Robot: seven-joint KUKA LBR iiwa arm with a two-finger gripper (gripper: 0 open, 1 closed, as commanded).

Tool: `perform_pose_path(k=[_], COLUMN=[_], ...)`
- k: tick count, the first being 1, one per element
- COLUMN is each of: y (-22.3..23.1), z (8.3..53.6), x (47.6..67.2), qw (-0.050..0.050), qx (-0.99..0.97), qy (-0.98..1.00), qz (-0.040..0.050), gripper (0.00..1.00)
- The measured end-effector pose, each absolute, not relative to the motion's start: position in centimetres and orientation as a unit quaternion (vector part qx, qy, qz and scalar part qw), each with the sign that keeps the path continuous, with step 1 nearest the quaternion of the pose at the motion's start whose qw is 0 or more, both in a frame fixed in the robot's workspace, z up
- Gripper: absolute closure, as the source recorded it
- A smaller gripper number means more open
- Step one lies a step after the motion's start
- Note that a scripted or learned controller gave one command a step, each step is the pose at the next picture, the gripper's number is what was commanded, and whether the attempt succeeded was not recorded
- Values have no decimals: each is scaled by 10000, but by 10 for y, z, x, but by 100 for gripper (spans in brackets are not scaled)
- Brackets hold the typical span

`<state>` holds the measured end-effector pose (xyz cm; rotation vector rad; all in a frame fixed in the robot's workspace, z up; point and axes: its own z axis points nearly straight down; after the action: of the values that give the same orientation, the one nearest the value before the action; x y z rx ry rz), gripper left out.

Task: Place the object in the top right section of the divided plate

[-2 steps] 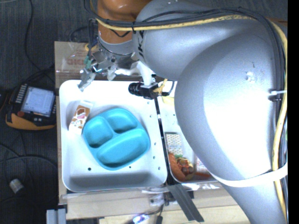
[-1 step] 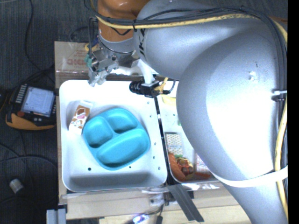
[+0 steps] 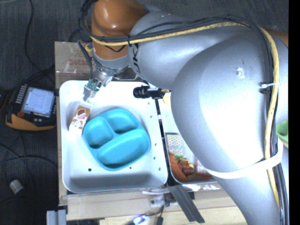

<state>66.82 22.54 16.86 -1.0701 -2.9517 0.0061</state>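
Note:
A blue divided plate (image 3: 117,137) lies tilted in the left white bin (image 3: 70,172); its three sections hold nothing. A small brown and white packet (image 3: 79,117) rests on the bin floor against the plate's upper left rim. My gripper (image 3: 89,91) hangs over the bin's far left corner, just above the packet and slightly apart from it. Nothing shows between its tips. The grey arm with its orange band (image 3: 112,15) reaches in from the right.
The arm's bulk covers most of the right bin (image 3: 169,172), where a few colourful packets (image 3: 180,159) show near the dividing wall. A handheld screen device (image 3: 35,104) lies on the floor to the left.

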Motion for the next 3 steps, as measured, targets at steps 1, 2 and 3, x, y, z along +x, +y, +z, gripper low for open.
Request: perform_pose_path(k=[1,2,3], y=[227,225,226], z=[172,183,144], x=[657,648,576], qw=[20,3,24], qx=[-4006,-3639,-5194], qy=[-9162,-9314,-8545], qz=[6,18,25], gripper=[100,100,100])
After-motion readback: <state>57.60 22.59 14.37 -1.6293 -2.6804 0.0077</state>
